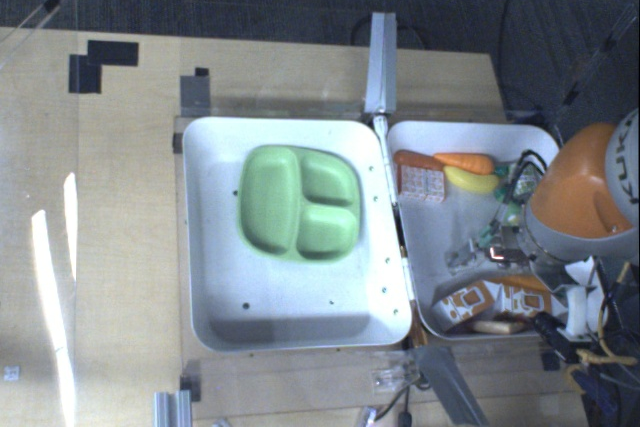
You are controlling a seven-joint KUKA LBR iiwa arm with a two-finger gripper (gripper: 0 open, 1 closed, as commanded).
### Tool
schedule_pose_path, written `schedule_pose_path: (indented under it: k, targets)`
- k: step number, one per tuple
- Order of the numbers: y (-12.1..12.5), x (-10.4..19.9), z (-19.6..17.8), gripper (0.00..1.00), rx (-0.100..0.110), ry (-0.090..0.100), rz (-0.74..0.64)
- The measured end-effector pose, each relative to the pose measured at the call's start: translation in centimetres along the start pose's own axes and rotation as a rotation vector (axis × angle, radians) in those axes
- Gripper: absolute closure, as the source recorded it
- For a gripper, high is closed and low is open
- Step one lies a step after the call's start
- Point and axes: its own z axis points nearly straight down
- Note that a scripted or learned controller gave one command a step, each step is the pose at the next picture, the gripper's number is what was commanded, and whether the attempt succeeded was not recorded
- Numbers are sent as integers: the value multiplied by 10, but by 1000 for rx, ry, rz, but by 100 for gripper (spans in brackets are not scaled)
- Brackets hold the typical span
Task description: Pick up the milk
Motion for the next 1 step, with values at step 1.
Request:
schedule_pose_path:
  k: [1]
  targets:
    - [125,25,3,0,5,1,124]
